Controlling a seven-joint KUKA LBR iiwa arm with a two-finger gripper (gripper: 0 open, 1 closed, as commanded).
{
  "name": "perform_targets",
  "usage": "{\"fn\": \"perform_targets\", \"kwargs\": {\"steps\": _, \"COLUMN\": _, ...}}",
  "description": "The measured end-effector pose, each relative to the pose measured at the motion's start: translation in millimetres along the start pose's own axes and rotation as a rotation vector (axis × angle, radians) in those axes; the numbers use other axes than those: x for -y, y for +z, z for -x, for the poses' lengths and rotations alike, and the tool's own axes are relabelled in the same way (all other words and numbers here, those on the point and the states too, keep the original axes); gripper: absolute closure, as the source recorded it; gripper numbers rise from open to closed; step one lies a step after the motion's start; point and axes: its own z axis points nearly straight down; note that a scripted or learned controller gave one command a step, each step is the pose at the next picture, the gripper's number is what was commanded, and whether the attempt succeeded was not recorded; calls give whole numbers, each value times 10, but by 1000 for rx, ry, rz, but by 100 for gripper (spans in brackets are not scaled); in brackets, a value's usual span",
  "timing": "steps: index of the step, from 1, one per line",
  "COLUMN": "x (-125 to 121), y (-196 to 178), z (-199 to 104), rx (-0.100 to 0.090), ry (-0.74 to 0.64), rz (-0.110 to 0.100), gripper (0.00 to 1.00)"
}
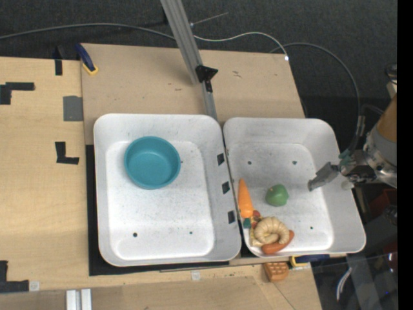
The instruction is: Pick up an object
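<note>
The right bin (303, 134) holds a small green round object (277, 196) near its middle. An orange carrot (245, 200) lies along the bin's left wall. In the front left corner a beige croissant-shaped piece (267, 228) rests beside a red-orange sausage (281, 241). My gripper (321, 177) hangs over the right side of this bin, to the right of the green object and slightly higher in the view, apart from it. I see nothing held in the gripper. The arm's wrist (381, 154) sits at the view's right edge.
The left bin (161, 231) contains a teal bowl (152, 162) toward its back left. A grey metal pole (187, 37) slants down to the junction of the two bins. Cables run across the dark floor behind the bench.
</note>
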Motion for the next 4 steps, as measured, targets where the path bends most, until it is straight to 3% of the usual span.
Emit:
{"fn": "perform_targets", "kwargs": {"steps": 2, "x": -19, "y": 1269, "z": -4, "rx": 0, "ry": 0, "rz": -1, "gripper": 0}}
{"fn": "perform_targets", "kwargs": {"steps": 3, "x": -31, "y": 1136, "z": -6, "rx": 0, "ry": -1, "rz": 3, "gripper": 100}}
{"fn": "perform_targets", "kwargs": {"steps": 4, "x": -106, "y": 532, "z": -11, "rx": 3, "ry": -1, "rz": 11, "gripper": 100}}
